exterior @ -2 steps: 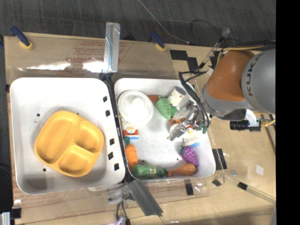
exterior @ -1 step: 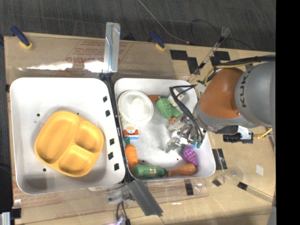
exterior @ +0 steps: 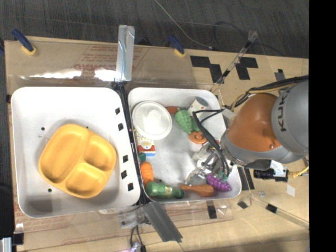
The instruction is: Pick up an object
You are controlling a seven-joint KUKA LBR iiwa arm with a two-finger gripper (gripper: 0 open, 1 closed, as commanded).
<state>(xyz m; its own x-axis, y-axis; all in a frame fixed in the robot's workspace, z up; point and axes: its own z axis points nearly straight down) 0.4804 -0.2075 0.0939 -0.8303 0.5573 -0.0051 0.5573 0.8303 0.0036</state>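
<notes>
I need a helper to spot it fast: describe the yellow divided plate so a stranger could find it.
Start at the left white bin of the two on the bench. The yellow divided plate lies alone near its middle. It is bright yellow with rounded compartments, while the small toys are crowded together in the right bin.

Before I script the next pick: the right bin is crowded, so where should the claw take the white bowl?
Probably the white bowl by its rim on the side facing the bin's middle, from straight above. It sits upright and open, the rim is thin enough to pinch, and its far side crowds the right bin wall.
</notes>
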